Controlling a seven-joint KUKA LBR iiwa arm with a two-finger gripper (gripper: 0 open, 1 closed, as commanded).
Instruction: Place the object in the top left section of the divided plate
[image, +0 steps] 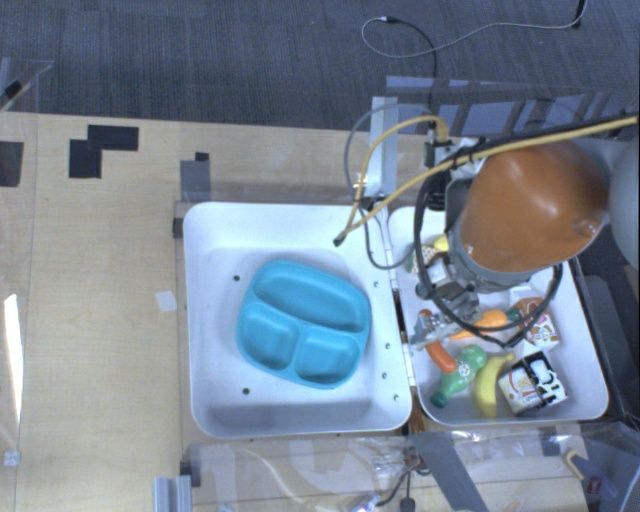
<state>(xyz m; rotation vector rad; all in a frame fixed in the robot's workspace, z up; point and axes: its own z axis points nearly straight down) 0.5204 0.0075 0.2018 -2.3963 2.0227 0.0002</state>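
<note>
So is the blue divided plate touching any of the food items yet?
Apart. The camera view shows the divided plate alone in the left bin, while the banana and the other items lie in the right bin, past the bin walls.

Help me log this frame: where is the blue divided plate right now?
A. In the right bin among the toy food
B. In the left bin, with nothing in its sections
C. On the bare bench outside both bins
B: the blue divided plate lies in the left bin, its three sections bare, while the banana sits in the right bin.

Pale wood bench (90, 330) (black tape marks (100, 148) on top); dark grey carpet floor (200, 60) beyond.
</note>
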